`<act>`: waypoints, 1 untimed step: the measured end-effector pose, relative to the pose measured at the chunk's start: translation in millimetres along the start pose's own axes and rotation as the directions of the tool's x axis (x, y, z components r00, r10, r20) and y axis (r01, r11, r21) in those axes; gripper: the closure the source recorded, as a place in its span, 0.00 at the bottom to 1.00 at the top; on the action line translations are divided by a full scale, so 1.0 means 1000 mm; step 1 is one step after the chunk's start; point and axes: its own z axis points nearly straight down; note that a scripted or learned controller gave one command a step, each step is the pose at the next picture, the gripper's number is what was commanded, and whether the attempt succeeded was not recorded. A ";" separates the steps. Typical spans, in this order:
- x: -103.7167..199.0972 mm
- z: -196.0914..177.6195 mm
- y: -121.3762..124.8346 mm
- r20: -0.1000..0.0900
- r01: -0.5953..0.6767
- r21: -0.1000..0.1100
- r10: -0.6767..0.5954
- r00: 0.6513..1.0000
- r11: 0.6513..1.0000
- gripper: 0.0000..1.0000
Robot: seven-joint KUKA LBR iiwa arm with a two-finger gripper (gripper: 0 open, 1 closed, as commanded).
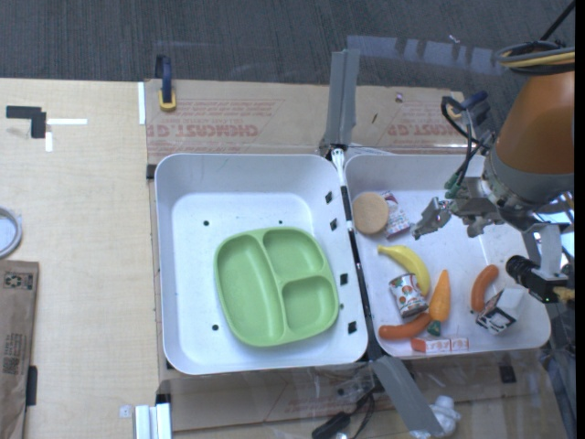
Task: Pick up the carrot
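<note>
Toward the front edge of the right bin (539,341), the carrot (440,296) lies untouched, tilted, between a small can (405,293) and an orange sausage (483,286), with a banana (408,262) just behind the can. Above the bin's middle hangs the gripper (441,219), well apart from the carrot and gripping nothing; its fingers look spread, though they are small and partly tangled with cables. The pick is not yet begun: reaching, closing and lifting all remain. The arm's bulk hides the bin's back right corner. The left bin (174,273) carries a green divided plate (277,284).
</note>
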 end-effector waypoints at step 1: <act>-0.029 0.101 -0.047 0.008 0.138 -0.027 -0.137 0.990 0.990 0.00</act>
